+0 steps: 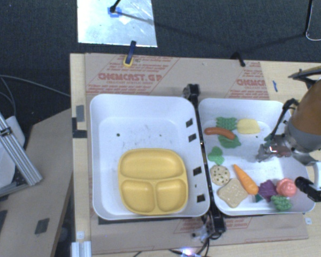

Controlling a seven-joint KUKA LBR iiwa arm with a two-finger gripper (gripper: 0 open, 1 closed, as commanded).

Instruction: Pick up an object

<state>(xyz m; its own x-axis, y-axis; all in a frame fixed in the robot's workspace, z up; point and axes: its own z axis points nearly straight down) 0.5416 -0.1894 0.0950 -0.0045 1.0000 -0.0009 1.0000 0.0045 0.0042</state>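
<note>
camera view had the gripper (268, 151) low over the right bin (232, 108), near that bin's right wall, above a bare patch of floor. could not tell how far the hand was open or whether it had hold of anything; the tip was a small blurred metal blob and nothing clearly sat in it.

task names no one object, so the nearest candidates were the toy foods in the right bin. carrot (245, 179) lay just below-left of the gripper, orange, tapered, lying on a slant. yellow lemon-like piece (248, 126) sat near the far wall, above-left of the tip. sausage (222, 132) lay across a green leaf (227, 124). cookie (220, 174) and bread slice (232, 193) were flat near the front-left. purple grapes (267, 189), a pink-red piece (286, 186) and broccoli (281, 202) were clustered at the front right.

judgement: all looked like light, stiff plastic play food, smooth and likely slippery, not fragile. carrot looked the best bet: grip across its thick middle, jaws square to its long axis. flat cookie and bread would be hard to get under. the round lemon could squirt out.

left bin (144, 108) held a yellow divided tray (152, 186).
</note>
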